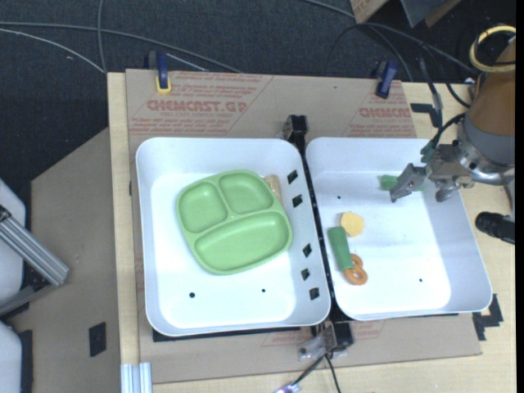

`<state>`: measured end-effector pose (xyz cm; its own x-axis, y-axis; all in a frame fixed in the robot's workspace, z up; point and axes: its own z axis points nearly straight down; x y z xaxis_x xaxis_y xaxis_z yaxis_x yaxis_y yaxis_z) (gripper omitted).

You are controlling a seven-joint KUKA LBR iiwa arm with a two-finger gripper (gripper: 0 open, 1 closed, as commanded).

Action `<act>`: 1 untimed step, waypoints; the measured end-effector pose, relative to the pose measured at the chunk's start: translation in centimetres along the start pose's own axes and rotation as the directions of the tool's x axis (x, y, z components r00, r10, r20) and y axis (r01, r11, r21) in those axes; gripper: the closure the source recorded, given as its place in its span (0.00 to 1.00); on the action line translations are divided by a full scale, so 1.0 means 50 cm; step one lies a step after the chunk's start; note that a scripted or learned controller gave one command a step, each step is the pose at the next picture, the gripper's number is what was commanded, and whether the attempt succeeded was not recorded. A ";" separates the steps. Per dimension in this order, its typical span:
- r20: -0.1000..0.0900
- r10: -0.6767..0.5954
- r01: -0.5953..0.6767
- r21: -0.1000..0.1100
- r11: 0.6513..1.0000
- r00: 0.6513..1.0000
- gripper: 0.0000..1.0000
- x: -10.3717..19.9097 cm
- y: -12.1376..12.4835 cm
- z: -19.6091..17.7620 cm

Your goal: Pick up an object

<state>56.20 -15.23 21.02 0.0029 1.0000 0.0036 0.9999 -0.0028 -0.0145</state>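
Note:
In the right bin [458,293] lie a yellow round piece [352,223], a long green block [338,248] and an orange ring [355,273], all close to the bin's left wall. My gripper [422,187] hangs over the upper right part of this bin, well to the right of those three. A small green piece [387,182] shows right at the gripper's left end. I cannot tell whether it is gripped or lies on the bin floor.
The left bin [164,301] holds a green divided plate [234,220] with a tan object [273,187] against its far right rim. A black divider [304,219] runs between the bins. Cables cross the dark floor behind the bench.

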 end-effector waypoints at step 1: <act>0.003 -0.003 0.003 -0.013 1.000 1.000 0.00 0.001 0.006 -0.014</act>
<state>56.49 -15.20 21.72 -0.0004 1.0000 0.0011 1.0000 0.0004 -0.0012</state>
